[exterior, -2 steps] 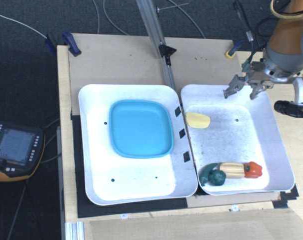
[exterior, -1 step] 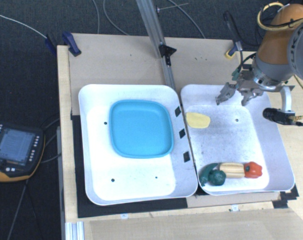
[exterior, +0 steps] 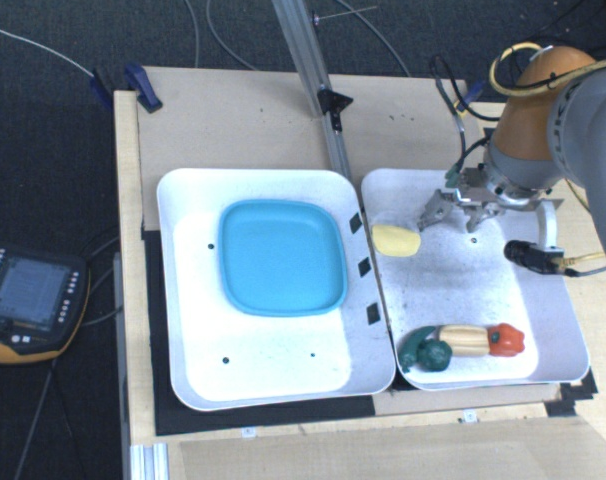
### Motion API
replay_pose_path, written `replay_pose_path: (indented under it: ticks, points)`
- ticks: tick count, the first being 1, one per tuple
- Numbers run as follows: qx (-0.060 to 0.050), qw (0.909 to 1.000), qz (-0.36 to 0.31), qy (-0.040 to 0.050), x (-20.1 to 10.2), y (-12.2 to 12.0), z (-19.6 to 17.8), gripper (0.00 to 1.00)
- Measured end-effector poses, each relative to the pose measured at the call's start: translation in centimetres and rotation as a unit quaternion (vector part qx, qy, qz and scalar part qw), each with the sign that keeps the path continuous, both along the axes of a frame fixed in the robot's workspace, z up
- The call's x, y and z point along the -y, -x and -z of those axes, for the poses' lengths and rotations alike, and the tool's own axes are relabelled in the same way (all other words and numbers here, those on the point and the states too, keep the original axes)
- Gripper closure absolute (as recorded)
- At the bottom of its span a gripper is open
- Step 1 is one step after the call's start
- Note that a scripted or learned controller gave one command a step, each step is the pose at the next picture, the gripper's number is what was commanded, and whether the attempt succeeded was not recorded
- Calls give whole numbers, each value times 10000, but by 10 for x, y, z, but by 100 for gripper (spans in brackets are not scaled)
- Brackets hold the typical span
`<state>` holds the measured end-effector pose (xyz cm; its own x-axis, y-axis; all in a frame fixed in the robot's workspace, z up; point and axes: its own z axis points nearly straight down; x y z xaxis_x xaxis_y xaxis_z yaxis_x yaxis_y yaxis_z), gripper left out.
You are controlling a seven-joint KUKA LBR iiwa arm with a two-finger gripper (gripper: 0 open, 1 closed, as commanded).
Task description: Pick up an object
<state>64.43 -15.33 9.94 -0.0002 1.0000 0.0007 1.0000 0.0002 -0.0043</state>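
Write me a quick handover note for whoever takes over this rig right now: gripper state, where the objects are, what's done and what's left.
Gripper: above the far part of the right bin, nothing between its fingers; open or shut cannot be told from this view.
Objects: pale yellow piece at the right bin's left wall; green piece, tan piece and red piece lie in a row along its near edge. Blue tray sits in the left bin.
Done: nothing picked up yet.
Left: grasp one object and lift it; the yellow piece looks nearest to the gripper.

The tan bench [exterior: 233,118] bears two white bins [exterior: 183,268] [exterior: 553,308] side by side.
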Motion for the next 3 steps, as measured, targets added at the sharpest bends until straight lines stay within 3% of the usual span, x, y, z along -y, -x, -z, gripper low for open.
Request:
replay_pose_path:
  ticks: [1, 2, 3]
  points:
    - [20, 10000, -1, 4, 0, 0, 4, 0]
    - [29, 10000, -3, 6, 0, -1, -7, 100]
    - [50, 10000, -1, 8, 1, -8, -68, 100]
